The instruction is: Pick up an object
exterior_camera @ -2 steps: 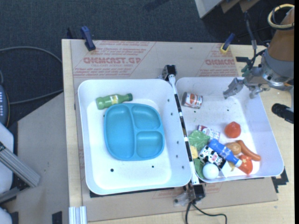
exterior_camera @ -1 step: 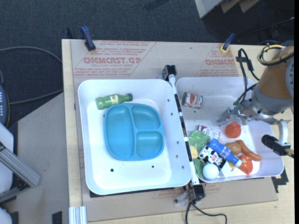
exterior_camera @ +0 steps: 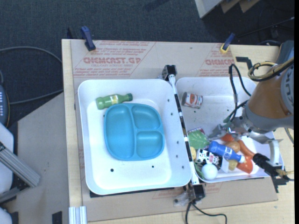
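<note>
In the right bin (exterior_camera: 212,88) a heap of small objects lies at the near end: a blue bottle (exterior_camera: 225,151), orange pieces (exterior_camera: 241,147), a green packet (exterior_camera: 197,138), a white ball (exterior_camera: 210,171) and a black-and-white spotted box (exterior_camera: 202,157). A small red-and-white can (exterior_camera: 192,100) lies apart, farther back. My arm, with its orange band (exterior_camera: 268,95), reaches in from the right. The gripper (exterior_camera: 227,131) hangs low over the far edge of the heap, just above the orange pieces and the blue bottle.
The left bin (exterior_camera: 88,125) holds a blue divided plate (exterior_camera: 134,130) and a green bottle (exterior_camera: 113,100) lying behind it. Black cables (exterior_camera: 233,80) loop off the arm over the right bin. Blue and yellow clamps (exterior_camera: 87,38) grip the bench's back edge.
</note>
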